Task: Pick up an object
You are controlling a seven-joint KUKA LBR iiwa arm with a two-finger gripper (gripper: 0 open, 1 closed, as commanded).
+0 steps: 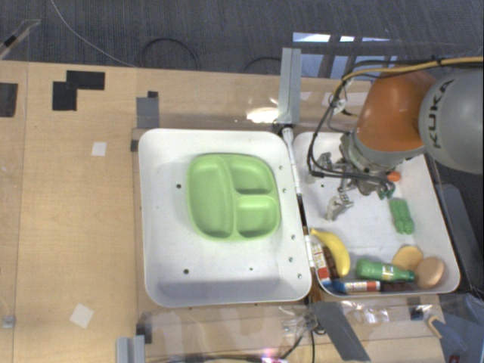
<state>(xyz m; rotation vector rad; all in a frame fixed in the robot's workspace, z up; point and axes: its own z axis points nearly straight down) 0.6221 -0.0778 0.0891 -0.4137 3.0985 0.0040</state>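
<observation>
My gripper (338, 205) hangs over the bare white floor in the middle of the right bin (446, 237), below the arm's orange band. Nothing shows in it. Along the bin's front edge lie a yellow banana (338, 252), a green bottle (383, 270), a red and white tube (361, 286), a yellow-orange round piece (408, 256) and a brown egg-shaped piece (430, 272). A small green vegetable toy (401, 216) lies to the right of the gripper. The banana sits just below and in front of the gripper, apart from it.
The left bin (162, 271) holds a light green divided plate (233, 197) at its centre. A raised divider (296, 203) separates the two bins. Cables loop off the wrist on the right bin's far side. Wooden bench surface spreads to the left.
</observation>
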